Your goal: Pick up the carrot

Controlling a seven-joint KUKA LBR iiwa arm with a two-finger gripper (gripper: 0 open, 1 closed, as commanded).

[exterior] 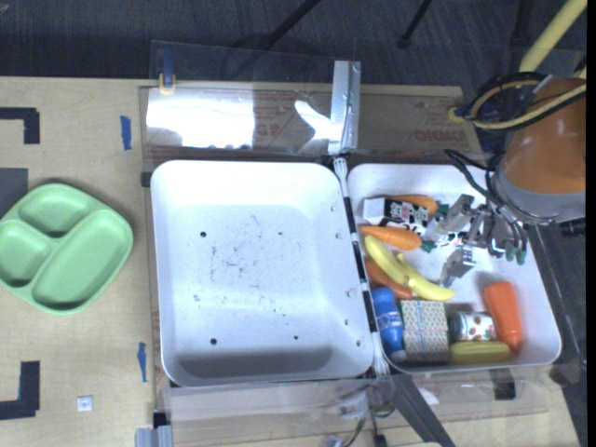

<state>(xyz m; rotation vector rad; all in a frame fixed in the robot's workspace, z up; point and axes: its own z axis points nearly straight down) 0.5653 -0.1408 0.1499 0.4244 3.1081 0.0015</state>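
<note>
The carrot, orange with a green stub at its right end, lies across the upper middle of the right bin, partly on a yellow banana. My gripper hangs low over the bin just right of the carrot's green end. It is open, with one finger above the stub and the other below it. The stub sits at the mouth of the gap, and I cannot tell whether the fingers touch it.
Around the carrot lie a black-and-white packet, an orange piece under the banana, a blue bottle, a sponge-like block, a small can and an orange bottle. The left bin adjoins. A green divided plate sits far left.
</note>
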